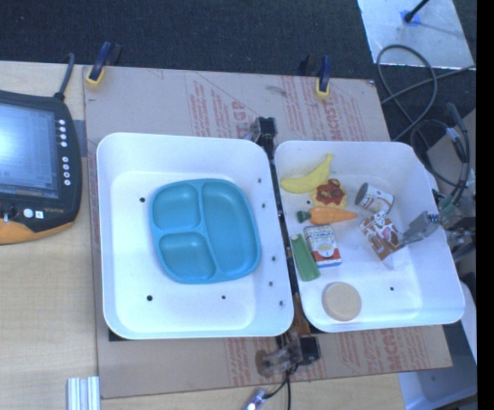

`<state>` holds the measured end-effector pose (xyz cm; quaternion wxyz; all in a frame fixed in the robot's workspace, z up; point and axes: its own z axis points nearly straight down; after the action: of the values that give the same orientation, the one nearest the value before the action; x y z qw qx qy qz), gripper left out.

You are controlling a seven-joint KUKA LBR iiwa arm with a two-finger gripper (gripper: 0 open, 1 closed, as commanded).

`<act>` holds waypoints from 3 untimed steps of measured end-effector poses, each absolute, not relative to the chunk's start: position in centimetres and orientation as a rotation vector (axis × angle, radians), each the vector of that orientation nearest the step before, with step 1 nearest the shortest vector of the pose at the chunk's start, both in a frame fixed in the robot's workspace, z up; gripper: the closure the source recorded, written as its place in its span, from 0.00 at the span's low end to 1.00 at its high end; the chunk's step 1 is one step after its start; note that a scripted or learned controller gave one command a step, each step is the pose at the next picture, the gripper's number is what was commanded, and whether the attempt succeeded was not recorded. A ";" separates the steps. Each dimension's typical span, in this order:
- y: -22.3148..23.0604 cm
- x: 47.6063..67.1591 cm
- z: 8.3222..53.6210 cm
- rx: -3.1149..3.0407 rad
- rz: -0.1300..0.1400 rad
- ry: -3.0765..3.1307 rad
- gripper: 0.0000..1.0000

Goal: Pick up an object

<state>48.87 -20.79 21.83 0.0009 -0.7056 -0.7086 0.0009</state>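
Right bin (418,293): banana (308,176), carrot (332,216), green marker (304,257), small carton (322,244), tan disc (342,301) (all lying flat).

claw (420,225) small, blurry, finger state n/a, arm cut off right

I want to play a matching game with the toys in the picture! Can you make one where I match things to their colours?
Things:
1. banana
2. carrot
3. divided plate
4. round disc

Colours:
A. blue
B. tan
C. yellow
D. orange

Right pairs: 1-C, 2-D, 3-A, 4-B.

The plate sits in the left bin; the other three lie in the right bin.
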 end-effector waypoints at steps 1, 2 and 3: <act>-21.1 51.2 9.1 -2.213 0.006 -2.225 0.00; -21.3 51.2 10.2 -2.212 0.008 -2.228 1.00; -16.8 55.8 11.2 -2.212 0.004 -2.228 1.00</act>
<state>55.78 -16.77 11.19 0.0009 -0.7045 -0.7097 0.0012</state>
